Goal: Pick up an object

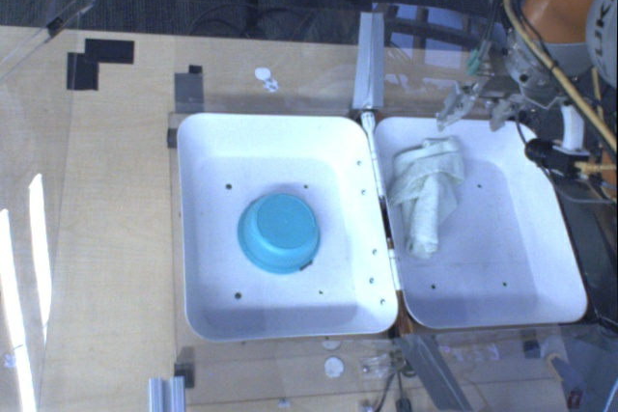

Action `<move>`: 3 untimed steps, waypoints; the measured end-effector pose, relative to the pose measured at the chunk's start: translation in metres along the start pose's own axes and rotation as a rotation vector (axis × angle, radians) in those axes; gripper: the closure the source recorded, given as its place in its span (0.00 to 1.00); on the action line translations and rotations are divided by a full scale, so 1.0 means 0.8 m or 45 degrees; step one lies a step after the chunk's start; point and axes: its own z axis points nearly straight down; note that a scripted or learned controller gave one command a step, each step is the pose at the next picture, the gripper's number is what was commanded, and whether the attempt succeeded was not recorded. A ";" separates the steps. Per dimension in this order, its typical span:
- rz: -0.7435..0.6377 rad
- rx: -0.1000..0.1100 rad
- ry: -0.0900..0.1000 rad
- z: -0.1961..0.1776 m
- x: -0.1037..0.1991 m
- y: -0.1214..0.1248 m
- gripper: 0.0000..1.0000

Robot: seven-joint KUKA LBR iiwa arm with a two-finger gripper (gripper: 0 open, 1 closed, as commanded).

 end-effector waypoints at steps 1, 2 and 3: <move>-0.015 0.003 0.000 0.182 -0.007 -0.004 0.00; -0.016 -0.006 0.000 0.167 -0.006 -0.001 1.00; -0.018 -0.011 0.000 0.154 -0.004 0.001 1.00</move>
